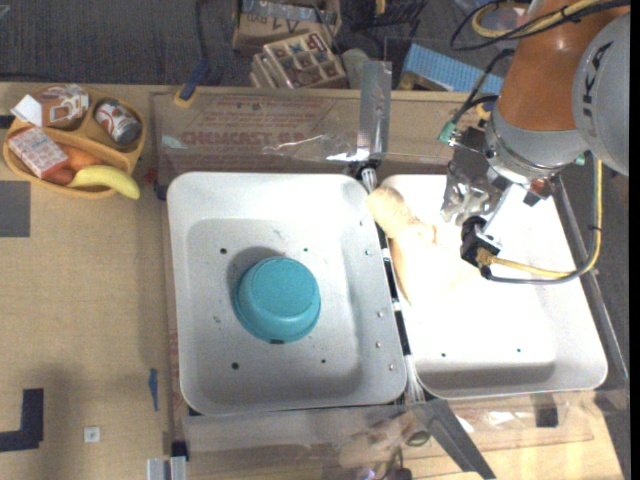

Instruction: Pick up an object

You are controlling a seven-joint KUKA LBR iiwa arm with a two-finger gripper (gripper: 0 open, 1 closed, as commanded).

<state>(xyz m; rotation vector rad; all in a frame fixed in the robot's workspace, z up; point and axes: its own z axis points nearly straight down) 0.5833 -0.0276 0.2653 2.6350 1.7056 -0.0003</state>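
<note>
A teal bowl [278,298] sits upside down in the middle of the left bin [200,218]. A tan, elongated object [397,223] lies against the left wall of the right bin [530,358], near its back corner. My gripper [458,206] hangs over the back part of the right bin, just right of the tan object and apart from it. Nothing shows between its fingertips. The wrist above it hides part of the bin's back edge.
A yellow cable [535,271] loops from the wrist over the right bin. A basket [20,158] with a banana and other play food stands at the far left of the bench. Boxes and clutter lie behind the bins.
</note>
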